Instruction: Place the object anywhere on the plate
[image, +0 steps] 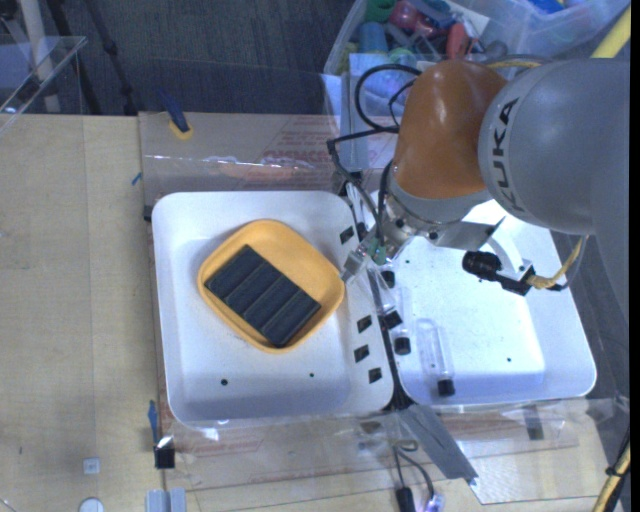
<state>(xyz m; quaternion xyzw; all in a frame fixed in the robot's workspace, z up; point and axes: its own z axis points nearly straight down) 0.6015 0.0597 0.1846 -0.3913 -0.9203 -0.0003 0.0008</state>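
The grey arm (545, 130) with its orange band leans in from the right over the wooden tabletop (70, 300), its wrist above the ridge where the two white bins meet. The left bin (185, 385) carries a yellow plate (305, 252), set cornerwise, and a dark ribbed slab (262, 292) lies flat on the plate, well inside its rim. The slab's long axis runs from upper left to lower right. I take this slab to be the task's thing, in which case it already rests where it should. The claw (368, 255) hangs just beside the plate's right corner, so the slab lies to its left and slightly lower in the view, near but apart. Whether the claw is clenched or released I cannot tell; the wrist and cables hide it, and nothing can be seen in its grasp. In the right bin (520, 345), a small clear piece (430, 345) lies below and to the right of the claw, on the side away from the plate.
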